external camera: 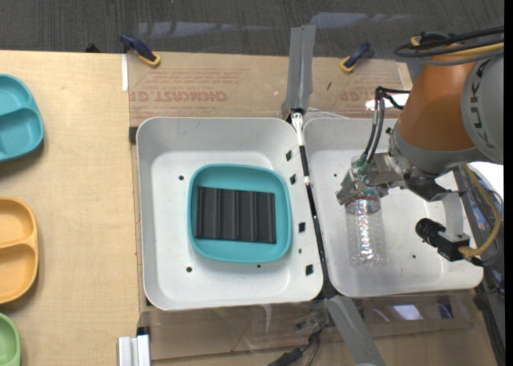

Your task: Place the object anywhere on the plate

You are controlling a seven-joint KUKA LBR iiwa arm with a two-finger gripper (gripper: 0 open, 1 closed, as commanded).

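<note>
Camera view | gripper (359,188) over right bin (433,276), touching top of clear bottle (363,232); finger spread: cannot tell | bottle lies just below gripper | teal plate (240,254) in left bin (160,196), well left of gripper

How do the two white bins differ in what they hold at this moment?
The left bin holds a teal plate with a dark ridged centre; the right bin holds a clear plastic bottle lying down. The end effector is over the right bin, at the bottle's top end. Both are shallow and white.
</note>
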